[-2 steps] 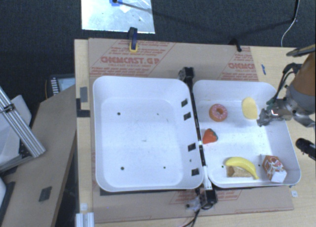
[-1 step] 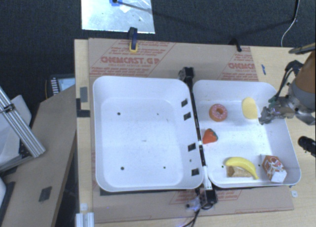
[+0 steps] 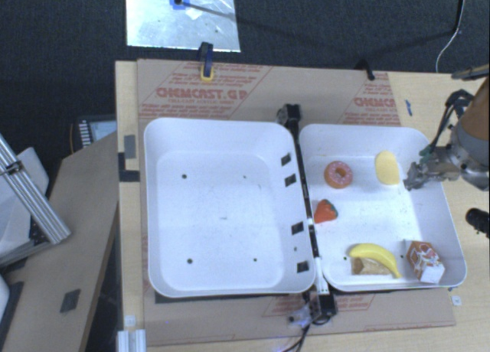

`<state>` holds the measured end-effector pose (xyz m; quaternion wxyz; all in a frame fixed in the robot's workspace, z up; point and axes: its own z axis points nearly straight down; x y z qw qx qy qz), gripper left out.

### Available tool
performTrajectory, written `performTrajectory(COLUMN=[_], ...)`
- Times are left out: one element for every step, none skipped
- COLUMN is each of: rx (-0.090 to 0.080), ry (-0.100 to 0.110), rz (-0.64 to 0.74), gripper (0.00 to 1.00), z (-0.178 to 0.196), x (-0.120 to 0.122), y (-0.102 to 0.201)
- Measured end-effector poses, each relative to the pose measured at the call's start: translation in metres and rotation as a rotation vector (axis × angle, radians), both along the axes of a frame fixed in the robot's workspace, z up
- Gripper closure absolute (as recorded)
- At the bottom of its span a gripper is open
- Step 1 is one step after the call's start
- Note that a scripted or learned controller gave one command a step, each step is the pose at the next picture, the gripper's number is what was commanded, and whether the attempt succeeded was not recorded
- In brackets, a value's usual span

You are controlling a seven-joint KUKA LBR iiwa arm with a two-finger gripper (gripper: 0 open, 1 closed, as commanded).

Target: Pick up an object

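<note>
Lemon [image 3: 387, 167] lies just beside the end effector [image 3: 414, 176], whose state I cannot tell.

Arm [image 3: 473, 144]: pale grey rounded casing at the worktop's right edge. Thin dark cables loop beside its upper part. Pincer [image 3: 413, 176]: dull grey metal, small and blocky, too blurred to make out finer detail.

From my remote station I log even, fairly bright overhead light, glare washing out the metal sheet [image 3: 182, 4] at 12 o'clock, soft short shadows under the white bins [image 3: 222, 213], and slight overall softness with grain in the dark floor.
</note>
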<state>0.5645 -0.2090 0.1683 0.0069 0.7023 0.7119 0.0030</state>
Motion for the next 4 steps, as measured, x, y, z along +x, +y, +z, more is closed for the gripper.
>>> performTrajectory(rx=[0.005,0.003,0.004,0.004], ry=[0.011,0.007,0.012,0.011], rz=[-0.009,-0.006,-0.008,-0.008], gripper=[1.0,1.0,1.0,1.0], z=[-0.004,0.007,-0.013,-0.041], x=[0.009,0.01,0.019,0.039], y=[0.003,0.002,0.003,0.002])
